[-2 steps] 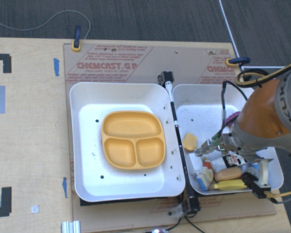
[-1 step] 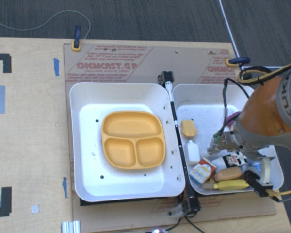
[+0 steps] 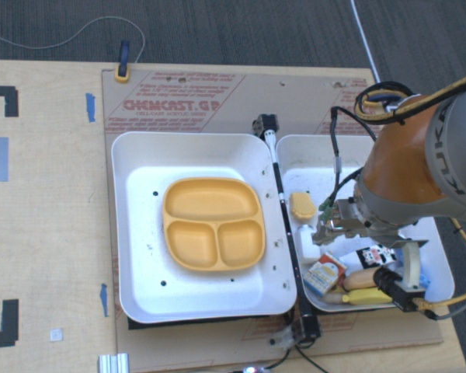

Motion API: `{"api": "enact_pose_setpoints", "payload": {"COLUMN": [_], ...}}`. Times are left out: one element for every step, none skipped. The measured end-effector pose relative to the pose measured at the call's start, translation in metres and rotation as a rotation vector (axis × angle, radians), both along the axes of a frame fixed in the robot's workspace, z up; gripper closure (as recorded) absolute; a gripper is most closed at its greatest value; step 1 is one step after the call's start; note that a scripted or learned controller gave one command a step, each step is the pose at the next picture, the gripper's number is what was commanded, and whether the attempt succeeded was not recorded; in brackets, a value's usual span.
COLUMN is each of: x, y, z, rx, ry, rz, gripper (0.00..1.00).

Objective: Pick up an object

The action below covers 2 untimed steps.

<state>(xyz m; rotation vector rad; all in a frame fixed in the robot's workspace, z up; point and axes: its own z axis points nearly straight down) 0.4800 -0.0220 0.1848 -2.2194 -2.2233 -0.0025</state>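
While the small carton (image 3: pixel 324 276) and the yellow stick (image 3: pixel 366 295) lay at the near edge of the right bin (image 3: pixel 311 179), the end effector (image 3: pixel 332 225) hovered above; I could not tell its state. Farther back sat a yellow sponge-like block (image 3: pixel 301 206), probably light and soft, best pinched across its short sides.

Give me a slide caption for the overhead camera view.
KUKA arm's gripper hovering over the cluttered right bin, beside a left bin holding a yellow divided tray.
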Motion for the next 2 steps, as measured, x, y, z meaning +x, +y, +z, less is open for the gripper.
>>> {"api": "enact_pose_setpoints", "payload": {"x": [-0.0007,-0.0005], "y": [-0.0527,-0.0515], "z": [-0.0002,-0.0003], "rx": [-0.004,-0.003], "ry": [-0.001,-0.001], "rz": [-0.004,-0.002], "gripper": [1.00,0.00]}}
